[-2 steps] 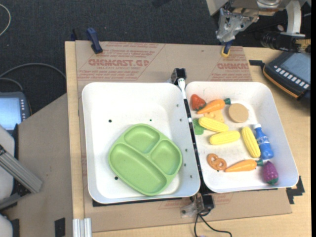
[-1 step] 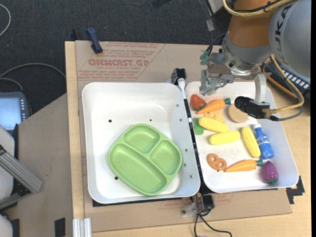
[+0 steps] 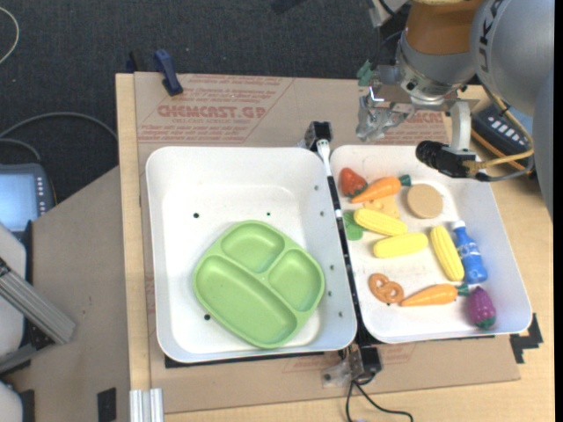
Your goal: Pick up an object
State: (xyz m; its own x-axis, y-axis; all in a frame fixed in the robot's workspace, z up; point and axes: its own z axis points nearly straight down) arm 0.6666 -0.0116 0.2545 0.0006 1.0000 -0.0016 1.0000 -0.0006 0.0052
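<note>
Bench, left bin (image 3: 167, 236) green tray (image 3: 258, 281), right bin (image 3: 506, 262) toy food (image 3: 400, 244)

Red print on the brown cardboard sheet (image 3: 220, 104) under the bins, just above the left white bin (image 3: 167, 236): large letters read "CHEMCAST G P", the last characters unsure, with an oval red logo mark at the right end. Two lines of smaller red text above it, too small to read. More red print on the same sheet near the arm's wrist, partly covered, illegible. Grey arm casing (image 3: 519, 33) at top right carries dark letters, apparently "KU", cut by the frame edge.
</note>
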